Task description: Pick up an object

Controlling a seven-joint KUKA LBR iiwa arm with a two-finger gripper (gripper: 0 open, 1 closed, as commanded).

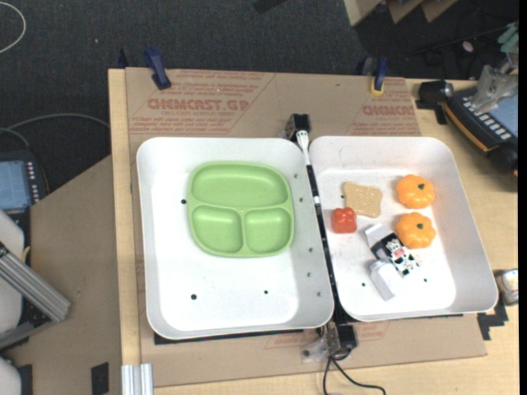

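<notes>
as the arm is yet to reach in from the right, nothing can be said of its jaws; the two orange pumpkins (415, 191) (414, 230) lie in the right bin (469, 245), nearest that side.

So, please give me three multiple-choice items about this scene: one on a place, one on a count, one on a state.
1. Where does the green divided plate lie?
A. left bin
B. right bin
C. on the cardboard

2. How many orange pumpkins are in the right bin?
A. one
B. two
C. four

3. How does the plate lie?
A. upside down
B. leaning on a wall
C. flat, compartments up

Key: 1 A, it sits inside the left bin. 2 B, one pumpkin sits above the other. 3 C, its three hollows face the camera.
</notes>
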